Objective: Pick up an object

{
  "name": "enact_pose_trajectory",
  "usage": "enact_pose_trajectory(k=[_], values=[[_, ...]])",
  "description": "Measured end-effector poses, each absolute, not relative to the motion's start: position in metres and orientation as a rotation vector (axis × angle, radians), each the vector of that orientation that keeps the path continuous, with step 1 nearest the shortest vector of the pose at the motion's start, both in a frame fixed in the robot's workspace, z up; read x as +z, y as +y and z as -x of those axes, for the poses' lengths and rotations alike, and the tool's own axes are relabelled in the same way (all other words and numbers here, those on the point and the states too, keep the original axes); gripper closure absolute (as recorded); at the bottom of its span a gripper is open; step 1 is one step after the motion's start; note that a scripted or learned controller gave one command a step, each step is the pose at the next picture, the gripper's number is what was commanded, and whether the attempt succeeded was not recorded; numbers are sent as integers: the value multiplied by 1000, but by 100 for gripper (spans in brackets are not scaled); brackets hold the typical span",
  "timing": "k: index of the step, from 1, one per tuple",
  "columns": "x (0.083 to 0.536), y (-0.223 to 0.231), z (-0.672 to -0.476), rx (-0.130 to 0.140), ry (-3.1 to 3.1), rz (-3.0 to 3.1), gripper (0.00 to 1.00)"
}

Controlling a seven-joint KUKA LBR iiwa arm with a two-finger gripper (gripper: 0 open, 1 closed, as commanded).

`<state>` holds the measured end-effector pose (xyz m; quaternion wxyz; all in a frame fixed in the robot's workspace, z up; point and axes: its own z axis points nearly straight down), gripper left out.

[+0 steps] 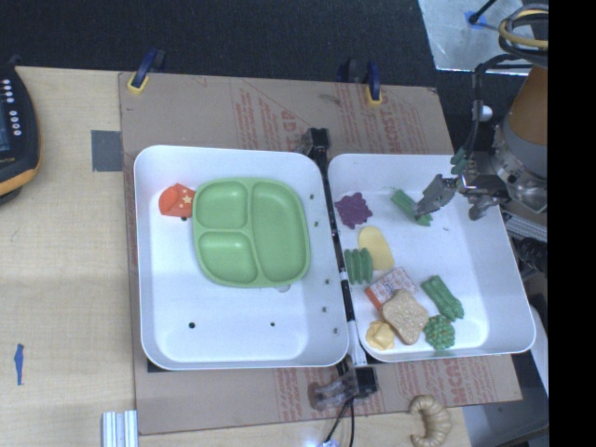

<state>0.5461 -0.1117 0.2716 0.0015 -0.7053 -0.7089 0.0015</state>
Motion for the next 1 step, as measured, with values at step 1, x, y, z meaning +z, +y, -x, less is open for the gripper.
enact_pose_trajectory(k=[1], values=[[185,-161,-545,15,-2217,2214,0]])
